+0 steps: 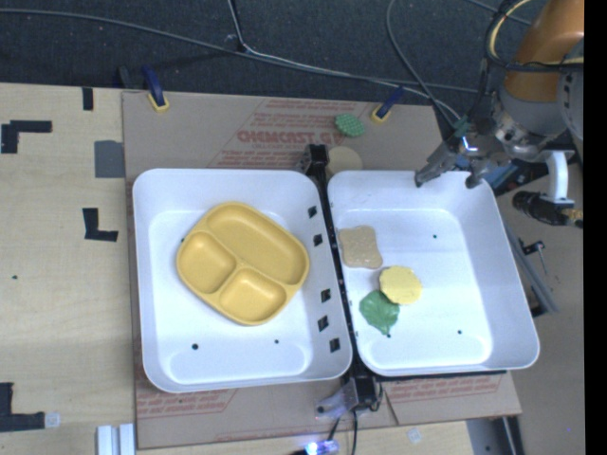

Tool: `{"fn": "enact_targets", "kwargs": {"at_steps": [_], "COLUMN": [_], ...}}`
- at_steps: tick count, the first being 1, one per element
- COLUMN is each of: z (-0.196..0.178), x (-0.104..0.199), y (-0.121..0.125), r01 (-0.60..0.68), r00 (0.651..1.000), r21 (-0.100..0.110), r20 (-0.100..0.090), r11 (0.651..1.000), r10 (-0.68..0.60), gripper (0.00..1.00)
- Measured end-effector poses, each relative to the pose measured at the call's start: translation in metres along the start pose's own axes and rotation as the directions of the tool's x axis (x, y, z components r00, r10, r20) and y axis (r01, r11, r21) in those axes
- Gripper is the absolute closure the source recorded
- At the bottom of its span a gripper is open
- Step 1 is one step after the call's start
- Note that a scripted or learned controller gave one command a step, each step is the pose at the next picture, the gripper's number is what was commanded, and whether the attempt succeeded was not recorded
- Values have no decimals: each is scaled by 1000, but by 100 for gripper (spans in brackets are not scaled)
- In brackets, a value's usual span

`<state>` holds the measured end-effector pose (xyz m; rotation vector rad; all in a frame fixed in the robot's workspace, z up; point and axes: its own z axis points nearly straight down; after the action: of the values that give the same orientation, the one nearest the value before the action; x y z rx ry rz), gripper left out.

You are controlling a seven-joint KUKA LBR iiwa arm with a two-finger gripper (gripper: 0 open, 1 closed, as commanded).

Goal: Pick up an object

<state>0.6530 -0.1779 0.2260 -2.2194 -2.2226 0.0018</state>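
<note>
Gripper (447, 171) hangs over the far right corner of the right bin (507, 282), fingers (427, 174) spread apart, released, nothing between them. Orange band (550, 27) sits above it at the view's top right, with the grey wrist just below that. All loose items lie below-left of the gripper, toward the near side: a tan piece (360, 247) is nearest, close to the bins' shared wall; a yellow round piece (400, 284) is further down, just beside the tan one; a green piece (379, 312) touches the yellow one's lower left edge (overlap looks slight, hard to tell which is on top). None touch the gripper, all well apart from it. Far left of the gripper, in the left bin (152, 282), a yellow divided tray (243, 263) lies flat, turned at a slant, three compartments. Left and a bit above the gripper, outside the bins on the cardboard (209, 131), sits a small green item (349, 123). Cables (285, 60) run across the dark backing up and left of the gripper.
</note>
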Motion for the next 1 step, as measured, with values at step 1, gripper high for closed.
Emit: {"fn": "enact_targets", "kwargs": {"at_steps": [1], "z": [61], "x": [-1], "y": [6], "r01": [1], "r00": [1000], "r21": [3], "r20": [1], "r11": [1000], "r10": [-1], "gripper": [0]}}
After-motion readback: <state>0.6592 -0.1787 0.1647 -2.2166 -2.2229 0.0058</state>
